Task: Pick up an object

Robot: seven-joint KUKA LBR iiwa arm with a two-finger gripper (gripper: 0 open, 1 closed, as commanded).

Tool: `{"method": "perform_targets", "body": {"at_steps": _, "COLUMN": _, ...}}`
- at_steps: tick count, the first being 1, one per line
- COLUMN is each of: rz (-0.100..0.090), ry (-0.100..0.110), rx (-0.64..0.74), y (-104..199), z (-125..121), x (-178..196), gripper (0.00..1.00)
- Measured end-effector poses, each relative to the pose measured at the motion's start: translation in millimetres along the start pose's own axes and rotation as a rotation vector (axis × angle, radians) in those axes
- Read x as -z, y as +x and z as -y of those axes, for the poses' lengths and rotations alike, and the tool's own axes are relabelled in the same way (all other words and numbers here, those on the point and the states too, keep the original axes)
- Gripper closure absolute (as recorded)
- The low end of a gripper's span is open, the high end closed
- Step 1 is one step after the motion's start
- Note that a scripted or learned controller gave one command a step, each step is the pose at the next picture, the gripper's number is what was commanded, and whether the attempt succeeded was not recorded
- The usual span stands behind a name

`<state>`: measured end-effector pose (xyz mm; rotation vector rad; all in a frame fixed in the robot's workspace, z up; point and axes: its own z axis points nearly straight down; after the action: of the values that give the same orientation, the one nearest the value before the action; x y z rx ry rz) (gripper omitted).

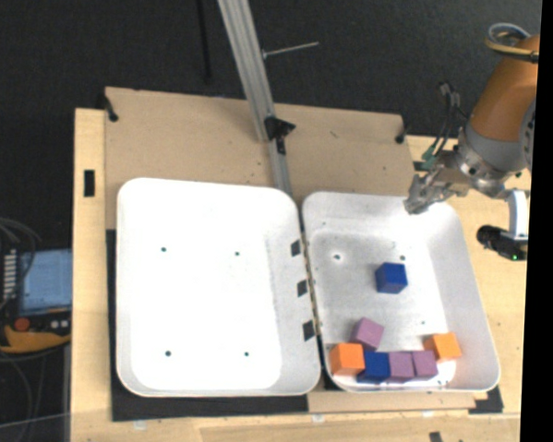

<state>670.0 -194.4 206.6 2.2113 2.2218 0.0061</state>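
You were looking down on a tan bench (189,132) that filled most of the frame and carried two shallow white bins side by side. The left bin (208,286) sat at centre left; the right bin (355,224) sat at centre right and held all the blocks. The grey arm with its orange band (503,93) came in at the upper right, and its claw (418,203) hung over the right bin's upper right corner. You could not tell from this view whether the claw was spread or pressed together, and no block was seen in it. A slanted metal rail (252,71) ran from the top centre down to the gap between the bins. One blue cube (391,277) lay alone near the middle of the right bin, well apart from the claw. Along that bin's lower edge sat an orange cube (348,358), a second blue cube (376,367), three purple cubes (369,333) and another orange cube (445,345) at the lower right.
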Motion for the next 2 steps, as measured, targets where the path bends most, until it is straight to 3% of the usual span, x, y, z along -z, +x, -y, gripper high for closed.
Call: {"method": "perform_targets", "body": {"at_steps": 2, "rz": -0.004, "ry": 0.007, "rx": 0.002, "y": 101.6, "z": 34.1, "x": 18.6, "gripper": 1.0}}
